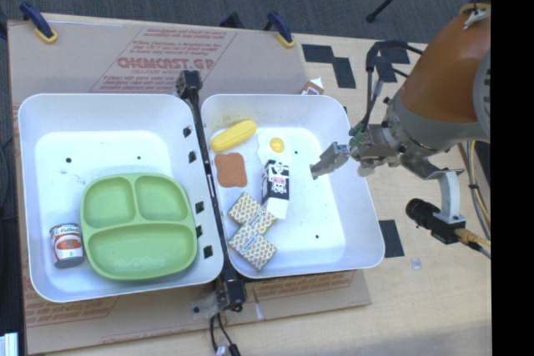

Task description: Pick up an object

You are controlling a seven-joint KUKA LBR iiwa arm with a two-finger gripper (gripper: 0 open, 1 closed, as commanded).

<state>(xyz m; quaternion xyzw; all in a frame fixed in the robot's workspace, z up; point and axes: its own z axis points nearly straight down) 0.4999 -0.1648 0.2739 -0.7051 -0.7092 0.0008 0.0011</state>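
Observation:
The right bin [360, 223] holds a yellow corn cob [234, 134], a fried egg [275, 146], a brown patty [231, 170], a small black-and-white milk carton [277, 183] and two checkered packets [252, 212] [252, 247]. My gripper [327, 162] hangs over the right side of this bin, about a hand's width right of the milk carton. Nothing shows in its grasp.
The left bin [33, 137] holds a green divided plate [138, 225] and a small can [67, 244] at its front left. A black divider clip [190, 83] sits between the bins. Cardboard lies under both bins, and the arm's orange band [455, 71] looms at right.

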